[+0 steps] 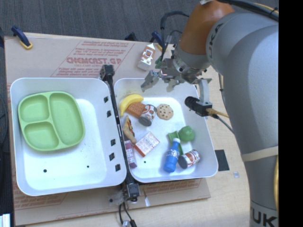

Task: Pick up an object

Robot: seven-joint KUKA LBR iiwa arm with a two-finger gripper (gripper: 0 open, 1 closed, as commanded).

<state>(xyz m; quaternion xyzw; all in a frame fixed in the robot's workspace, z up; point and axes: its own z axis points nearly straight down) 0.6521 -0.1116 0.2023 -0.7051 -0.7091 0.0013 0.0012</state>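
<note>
Clutter fills the right bin (208,167): a banana (129,101) at its upper left, a cookie (164,111) near the middle, a green pepper-like toy (183,134), a blue bottle (172,157), a small can (190,158) beside the bottle, and a red-and-white packet (147,144). More small items lie between the banana and the cookie, too jumbled to name. The left bin (61,174) carries a green divided plate (50,121).

The end effector (161,78) hangs over the far rim of the right bin, above and behind the objects. Its two fingers (148,82) are spread apart with nothing between them. The banana lies just below it toward the near side, and the cookie sits a little further in, slightly to the view's right; both are apart from the fingers. The bottle, can and packet lie well apart from it, toward the near edge of the bin.

A small carton (147,56) rests on the desk (71,51) outside the bins, just beside the end effector on the view's left.
</note>
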